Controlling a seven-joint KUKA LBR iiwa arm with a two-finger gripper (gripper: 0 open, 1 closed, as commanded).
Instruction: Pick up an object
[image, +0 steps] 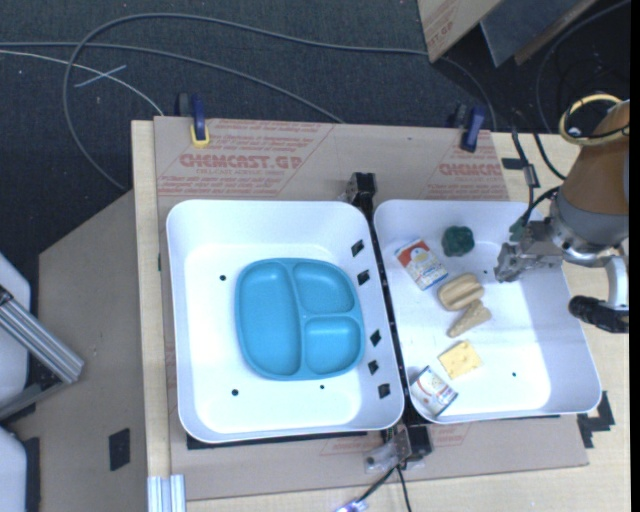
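Six small, perhaps plastic, toy foods (461, 292)

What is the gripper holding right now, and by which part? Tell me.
Nothing that can be seen. The gripper hangs over the right bin, apart from the green ball and the bread roll, with no object between its fingers.

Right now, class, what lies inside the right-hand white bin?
In the right bin: a green ball, carton, bread roll, cracker, cheese wedge, small packet. The gripper covers some floor.

Board (250, 160) behind the bins — red "CHEMCAST GP".
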